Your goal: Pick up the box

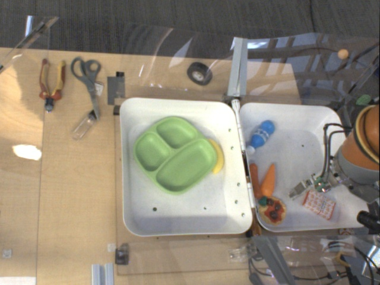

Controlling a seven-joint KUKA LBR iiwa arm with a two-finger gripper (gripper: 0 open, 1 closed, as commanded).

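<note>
One arm (363, 150) low over right bin (297, 114), beside box (319, 205); finger state unclear.

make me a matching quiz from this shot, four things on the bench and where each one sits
Things:
1. green divided plate
2. blue bottle
3. scissors
4. box

Places:
A. on the bare bench, left of both bins
B. right bin, near its upper left corner
C. left bin, over a yellow thing
D. right bin, lower right, by the arm's hand

Pairs: 1-C, 2-B, 3-A, 4-D
</note>
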